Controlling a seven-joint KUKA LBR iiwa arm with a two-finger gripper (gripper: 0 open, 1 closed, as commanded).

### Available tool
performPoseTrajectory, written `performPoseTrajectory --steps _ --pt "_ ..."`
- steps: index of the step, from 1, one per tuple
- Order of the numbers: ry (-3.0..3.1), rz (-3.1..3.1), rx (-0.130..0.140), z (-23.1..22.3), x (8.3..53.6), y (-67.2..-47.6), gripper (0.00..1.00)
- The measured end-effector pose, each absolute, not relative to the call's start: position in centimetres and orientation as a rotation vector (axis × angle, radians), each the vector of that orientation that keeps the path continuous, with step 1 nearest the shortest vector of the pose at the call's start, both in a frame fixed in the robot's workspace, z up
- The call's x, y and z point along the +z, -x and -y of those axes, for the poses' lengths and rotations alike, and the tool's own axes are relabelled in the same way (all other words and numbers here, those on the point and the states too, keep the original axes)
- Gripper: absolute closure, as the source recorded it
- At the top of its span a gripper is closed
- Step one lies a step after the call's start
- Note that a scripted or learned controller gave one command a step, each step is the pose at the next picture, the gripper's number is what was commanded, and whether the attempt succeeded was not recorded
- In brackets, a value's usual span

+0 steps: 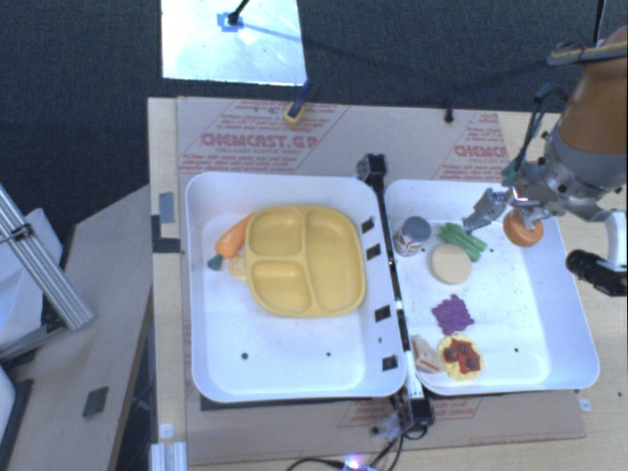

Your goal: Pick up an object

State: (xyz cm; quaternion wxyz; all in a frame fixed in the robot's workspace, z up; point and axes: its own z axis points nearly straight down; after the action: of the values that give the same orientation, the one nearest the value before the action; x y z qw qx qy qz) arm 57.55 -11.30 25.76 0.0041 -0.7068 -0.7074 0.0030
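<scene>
From the camera view, here is what I worry about. The green bean (461, 240) is long and thin and lies flat on the floor of the right bin (564, 337). If I come down a bit off to one side, I think I will just push it away and not catch it. A round tan cookie (451, 263) lies right under the bean and seems to touch it. I might grab both, or bump the cookie so it knocks the bean crooked. A little grey cup (415, 232) stands just to the left of the bean, and it could tip if I swing too far. An orange ball (523, 227) is to the right of the bean, close under my arm, and I could roll it by mistake.

My gripper (488, 209) is just up and to the right of the bean, very near its top end. I cannot tell if my gripper is wide or closed, or if it has hold of anything. The bean looks free on the bin floor.
</scene>
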Motion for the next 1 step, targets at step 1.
performPoseTrajectory --steps 1 --pt "2.218 2.225 -0.001 11.28 26.37 -57.76 0.0"
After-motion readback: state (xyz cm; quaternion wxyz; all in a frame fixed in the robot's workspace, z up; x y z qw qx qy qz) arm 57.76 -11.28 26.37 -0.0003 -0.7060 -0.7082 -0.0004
